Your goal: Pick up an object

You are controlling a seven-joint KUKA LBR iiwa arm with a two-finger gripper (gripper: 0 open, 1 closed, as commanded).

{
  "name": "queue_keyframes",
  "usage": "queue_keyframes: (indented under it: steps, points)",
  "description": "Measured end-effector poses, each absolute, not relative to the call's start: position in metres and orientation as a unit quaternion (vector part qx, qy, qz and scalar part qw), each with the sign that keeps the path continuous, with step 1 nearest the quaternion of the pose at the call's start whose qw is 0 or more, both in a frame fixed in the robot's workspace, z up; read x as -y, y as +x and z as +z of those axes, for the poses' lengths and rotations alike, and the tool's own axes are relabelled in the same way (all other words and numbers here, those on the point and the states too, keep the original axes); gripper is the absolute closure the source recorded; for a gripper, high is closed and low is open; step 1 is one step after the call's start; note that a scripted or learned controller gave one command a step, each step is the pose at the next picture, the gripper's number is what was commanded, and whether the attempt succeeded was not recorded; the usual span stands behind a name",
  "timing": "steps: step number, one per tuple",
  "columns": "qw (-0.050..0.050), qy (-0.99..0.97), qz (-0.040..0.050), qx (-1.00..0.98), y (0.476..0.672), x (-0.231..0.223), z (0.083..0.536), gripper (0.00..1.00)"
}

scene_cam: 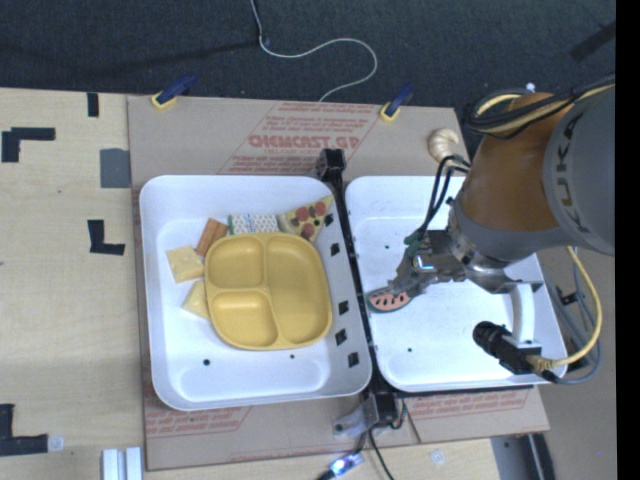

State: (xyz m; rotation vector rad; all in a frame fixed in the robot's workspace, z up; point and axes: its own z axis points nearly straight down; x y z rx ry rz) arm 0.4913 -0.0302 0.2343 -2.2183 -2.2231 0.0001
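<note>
A small watermelon-slice toy (388, 299), red with a green rind, lies on the floor of the right bin (440, 363) near its left wall. My gripper (412, 277) reaches down from the right, and its tip sits right at the slice's upper right end, touching it or just above it. The grey and orange arm (510, 188) hides the bin's upper right part. In the left bin (160, 308) a yellow divided plate (268, 290) lies in the middle.
Around the plate's top and left lie a pale cracker (184, 264), a brown piece (211, 235), a patterned piece (252, 224) and a pizza slice (310, 218). A black divider (345, 268) runs between the bins. Black cable hardware (500, 344) hangs over the right bin's lower right.
</note>
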Motion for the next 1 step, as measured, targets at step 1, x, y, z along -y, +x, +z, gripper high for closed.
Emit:
queue_keyframes:
  steps: [1]
  points:
    - [0.002, -0.707, 0.0021, 0.707, 0.4913, 0.0294, 0.2129, 1.0]
